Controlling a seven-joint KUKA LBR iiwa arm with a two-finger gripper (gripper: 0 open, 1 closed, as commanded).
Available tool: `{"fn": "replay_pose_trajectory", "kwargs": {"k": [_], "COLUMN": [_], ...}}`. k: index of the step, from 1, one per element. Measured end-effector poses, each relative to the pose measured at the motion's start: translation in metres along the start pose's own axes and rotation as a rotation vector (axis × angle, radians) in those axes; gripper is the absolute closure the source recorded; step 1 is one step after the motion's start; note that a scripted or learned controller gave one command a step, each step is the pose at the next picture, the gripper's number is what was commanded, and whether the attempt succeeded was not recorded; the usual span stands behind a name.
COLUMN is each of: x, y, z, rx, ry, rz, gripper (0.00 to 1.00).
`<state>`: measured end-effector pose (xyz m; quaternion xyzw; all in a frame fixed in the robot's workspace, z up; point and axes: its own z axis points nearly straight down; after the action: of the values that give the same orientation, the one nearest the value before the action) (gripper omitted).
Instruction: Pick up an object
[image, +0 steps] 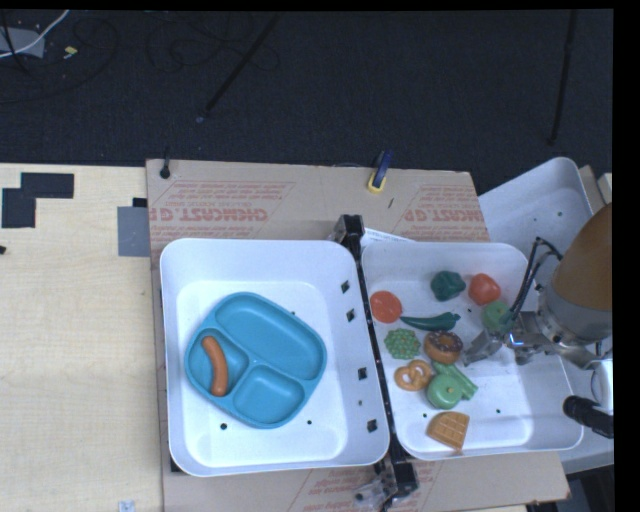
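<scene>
Grey fingers (487, 347) sit low in the right bin (500, 425), spread apart, nothing between them. Nearest candidates: brown donut (443, 346) just beyond the tips, green block (452, 385) below and past them, dark green pepper (431, 321) above the donut, green piece (494, 315) just above the fingers. Pretzel (411, 376), waffle (448, 429), red tomato (386, 306) lie further off. Judgement: step is the approach. Pick one item, likely the donut; centre it between the tips, drop fully before closing, avoid nudging neighbours since the cluster is tight. Left bin (330, 440) holds a blue plate (285, 350) with a sausage (215, 364), well apart.
</scene>
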<state>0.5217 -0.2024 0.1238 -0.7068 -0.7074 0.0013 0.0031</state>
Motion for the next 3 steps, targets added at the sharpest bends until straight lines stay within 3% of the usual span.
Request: {"fn": "replay_pose_trajectory", "kwargs": {"k": [1,2,3], "x": [0.002,0.001,0.007], "y": [0.0,0.0,-0.007], "z": [0.038,0.026,-0.029], "rx": [-0.003,-0.005,-0.008], "ry": [-0.001,-0.001,-0.003], "rz": [0.002,0.005,0.0], "gripper": [0.0,1.0,1.0]}}
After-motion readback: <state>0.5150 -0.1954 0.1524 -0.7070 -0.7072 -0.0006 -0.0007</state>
